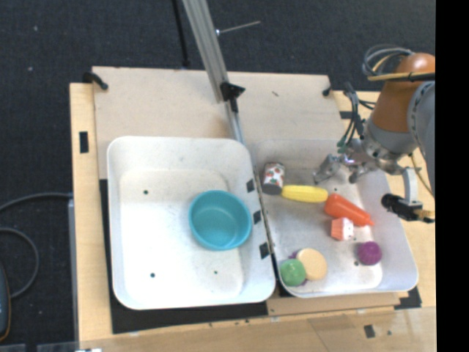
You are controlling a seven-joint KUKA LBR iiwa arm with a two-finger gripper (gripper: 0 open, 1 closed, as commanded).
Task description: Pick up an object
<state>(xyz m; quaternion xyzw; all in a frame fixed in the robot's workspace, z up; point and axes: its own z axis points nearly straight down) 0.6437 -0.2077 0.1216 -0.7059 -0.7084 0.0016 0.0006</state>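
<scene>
The arm [399,101] is cut off at three o'clock; its gripper [338,166] hangs spread over the right bin [399,270], at twelve o'clock from the carrot [346,207].

A tan wooden bench [176,101] stands on dark carpet [88,20]; a slanted aluminium post [205,39] rises from it.

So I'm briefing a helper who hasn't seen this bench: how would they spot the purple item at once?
Look at the right-hand white bin, the one holding several small toys. Go to its near right corner, below the orange carrot and the small red and white block. The purple ball sits there, the only purple thing, rounder and darker than the green ball and tan disc to its left.
</scene>
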